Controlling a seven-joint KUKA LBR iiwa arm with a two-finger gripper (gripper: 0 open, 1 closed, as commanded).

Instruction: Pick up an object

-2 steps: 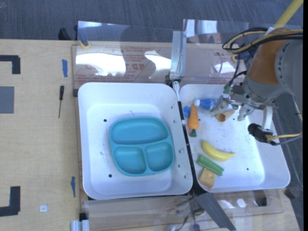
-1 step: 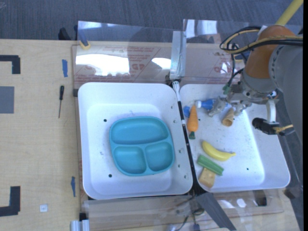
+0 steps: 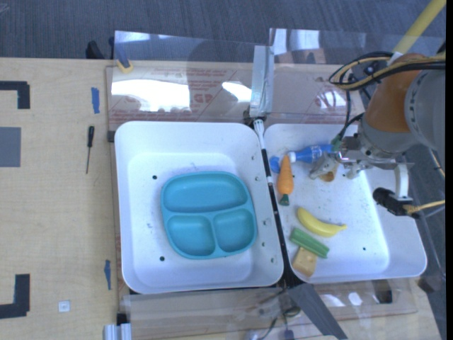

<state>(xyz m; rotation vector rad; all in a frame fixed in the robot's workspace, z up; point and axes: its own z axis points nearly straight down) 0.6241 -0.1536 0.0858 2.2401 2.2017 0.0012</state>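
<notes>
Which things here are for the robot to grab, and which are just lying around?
For grabbing, in the right bin: carrot, banana, green block, blue bottle, near the gripper.

Lying around: teal divided plate in the left bin, screwdriver.

bins (image 3: 134, 190): we log both white, few small dark dots on the floors
plate (image 3: 208, 213): plain turquoise, three sections, no pattern
carrot (image 3: 284, 178): orange, green at the lower tip
banana (image 3: 318, 223): yellow
block (image 3: 309, 243): green, we see a tan piece just below it
bottle (image 3: 306, 154): blue with a white middle
arm (image 3: 414, 108): grey, orange band above the wrist, yellow and black cables on top
gripper (image 3: 333, 163): silver-grey metal
bench (image 3: 49, 190): pale wood tone, black corner marks, bits of blue tape
floor (image 3: 212, 6): dark blue-grey, fine weave
</notes>
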